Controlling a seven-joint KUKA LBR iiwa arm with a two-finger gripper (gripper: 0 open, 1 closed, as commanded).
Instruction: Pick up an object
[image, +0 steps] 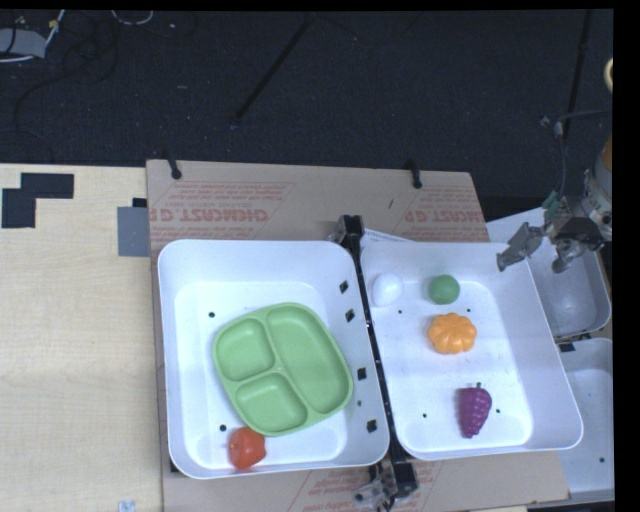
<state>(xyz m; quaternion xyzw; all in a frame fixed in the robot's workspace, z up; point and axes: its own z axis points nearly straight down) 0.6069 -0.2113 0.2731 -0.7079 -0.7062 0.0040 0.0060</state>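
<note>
The right bin (520, 330) holds a white rounded piece (386, 289), a green ball (444, 289), an orange pumpkin-like toy (452, 333) and a purple bunch of grapes (474, 410). In the left bin (190, 300) a green divided plate (282, 368) lies flat, with a red toy fruit (246, 447) at its near corner. My gripper (540, 250) hangs over the far right corner of the right bin, well apart from all the toys. Its two fingers are spread open with nothing between them.
Both bins rest on a cardboard sheet (310, 205) on the wooden bench. A black clip rail (365, 330) joins the bins in the middle. A clear tray (575, 295) sits just right of the right bin, under the arm.
</note>
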